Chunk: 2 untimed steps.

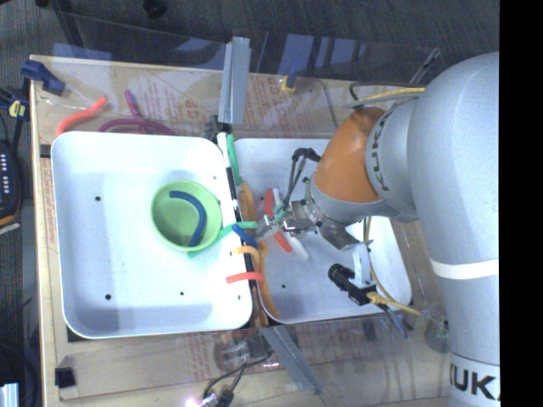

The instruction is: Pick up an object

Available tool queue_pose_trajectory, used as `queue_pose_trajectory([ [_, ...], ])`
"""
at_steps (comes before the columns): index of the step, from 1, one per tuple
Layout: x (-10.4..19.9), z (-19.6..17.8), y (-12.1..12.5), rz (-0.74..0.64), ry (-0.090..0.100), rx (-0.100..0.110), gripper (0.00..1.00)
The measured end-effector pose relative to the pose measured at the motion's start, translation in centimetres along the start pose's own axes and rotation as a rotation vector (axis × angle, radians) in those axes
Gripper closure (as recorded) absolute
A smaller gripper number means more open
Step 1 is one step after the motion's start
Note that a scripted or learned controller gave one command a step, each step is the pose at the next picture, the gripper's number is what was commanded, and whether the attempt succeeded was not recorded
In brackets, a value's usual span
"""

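gripper [276,225] low in right bin [390,291], at its 9 o'clock wall; cannot tell its grip state; red stick [280,242] just beside the tip; green bowl [187,216] in left bin [85,253]; risk, as judged: clutter along the divider deflects the grasp.

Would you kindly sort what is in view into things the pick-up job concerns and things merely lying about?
Job:
hand
red piece beside it
right bin

Lying about:
green bowl
left bin
orange strip
pink tube
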<state>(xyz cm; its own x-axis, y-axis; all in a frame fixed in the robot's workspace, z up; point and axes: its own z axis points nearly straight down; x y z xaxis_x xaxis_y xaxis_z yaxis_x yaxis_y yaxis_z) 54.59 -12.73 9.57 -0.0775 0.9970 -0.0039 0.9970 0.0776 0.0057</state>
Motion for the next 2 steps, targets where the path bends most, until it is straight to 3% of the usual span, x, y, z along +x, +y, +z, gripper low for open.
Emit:
queue_pose_trajectory([
  [1,0.0,-0.9,0.0,-0.005,0.002,0.004,1.0],
  [2,1.6,-13.0,6.2,-0.055,0.005,0.007,1.0],
])
